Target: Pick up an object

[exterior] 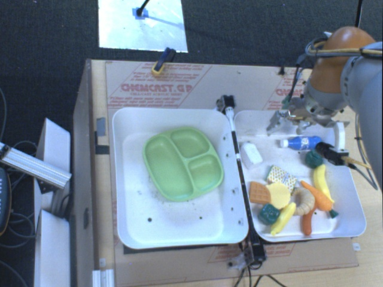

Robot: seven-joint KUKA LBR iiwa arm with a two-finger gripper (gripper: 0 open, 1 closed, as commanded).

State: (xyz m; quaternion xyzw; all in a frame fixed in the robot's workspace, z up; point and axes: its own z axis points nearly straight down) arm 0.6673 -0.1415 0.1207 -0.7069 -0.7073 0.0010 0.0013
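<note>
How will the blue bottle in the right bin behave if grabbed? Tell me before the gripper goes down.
The blue bottle lies on its side near the gripper, so a nudge across its length would probably roll it. It looks small and likely light. Its rounded, smooth-looking body may slip unless the fingers close squarely across it. The right bin has bare floor beside it, leaving room to roll.

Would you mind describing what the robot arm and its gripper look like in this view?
The arm is smooth grey with a rounded orange band above the wrist. Thin dark cables loop around the orange section. The gripper is a small metallic grey assembly with slim fingers.
</note>
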